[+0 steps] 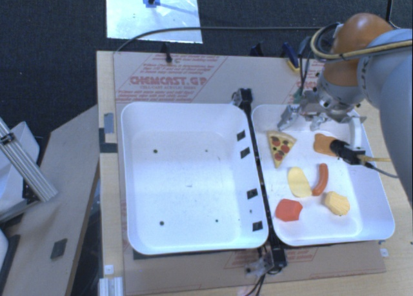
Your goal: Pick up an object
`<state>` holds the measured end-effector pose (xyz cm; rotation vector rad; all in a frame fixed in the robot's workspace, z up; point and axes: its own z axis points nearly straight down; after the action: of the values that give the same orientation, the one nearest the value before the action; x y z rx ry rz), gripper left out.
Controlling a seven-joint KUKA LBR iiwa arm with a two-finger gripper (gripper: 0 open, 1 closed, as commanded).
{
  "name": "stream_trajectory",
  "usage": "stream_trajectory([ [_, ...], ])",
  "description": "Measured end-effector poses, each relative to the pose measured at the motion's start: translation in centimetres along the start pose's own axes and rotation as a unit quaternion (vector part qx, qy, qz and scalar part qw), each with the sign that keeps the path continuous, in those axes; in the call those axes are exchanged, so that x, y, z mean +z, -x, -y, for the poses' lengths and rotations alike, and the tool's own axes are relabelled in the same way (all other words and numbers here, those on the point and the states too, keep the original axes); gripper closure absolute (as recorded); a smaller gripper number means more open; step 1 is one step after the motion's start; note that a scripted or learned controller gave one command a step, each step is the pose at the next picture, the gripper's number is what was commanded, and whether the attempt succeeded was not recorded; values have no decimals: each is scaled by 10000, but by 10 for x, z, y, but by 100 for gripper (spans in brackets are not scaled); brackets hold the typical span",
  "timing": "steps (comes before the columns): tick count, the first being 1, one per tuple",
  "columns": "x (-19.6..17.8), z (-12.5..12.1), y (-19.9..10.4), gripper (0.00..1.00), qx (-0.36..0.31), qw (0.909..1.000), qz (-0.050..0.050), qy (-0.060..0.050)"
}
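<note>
Your gripper (301, 115) hangs over the far end of the right bin (374, 224); whether it's released or clenched, you cannot tell. The pizza slice (281, 146) lies just below-left of it, point aimed toward you.

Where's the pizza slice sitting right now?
The pizza slice lies in the right bin, near its left wall towards the far end, just beyond the pale yellow piece.
</note>
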<state>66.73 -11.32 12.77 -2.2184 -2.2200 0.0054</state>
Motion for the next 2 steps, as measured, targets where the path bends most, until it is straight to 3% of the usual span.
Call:
stream_trajectory([
  [1,44,37,-32,0,-17,10000,-9,6],
  [2,42,24,10,0,1,10000,5,47],
])
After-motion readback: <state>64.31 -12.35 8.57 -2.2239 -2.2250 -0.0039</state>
